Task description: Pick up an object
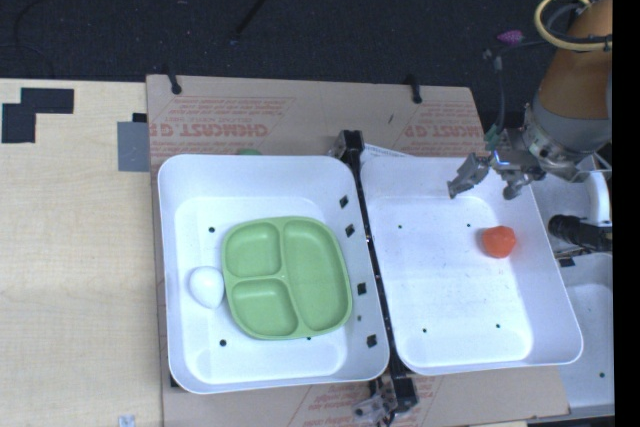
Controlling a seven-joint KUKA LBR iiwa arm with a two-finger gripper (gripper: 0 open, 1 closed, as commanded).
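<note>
While the tool [490,180] hangs open and empty, nothing is grasped.
An orange ball [498,241] lies below it in the right bin [450,335].

Two bins side by side on the surface, left bin [180,215] holding a sectioned tray [287,276] at centre, egg [207,287] touching the tray at 9 o'clock, right bin [560,335] holding a ball [498,241] toward 2 o'clock, end effector [490,177] over that bin's 12 o'clock rim, apart from the ball.
</note>
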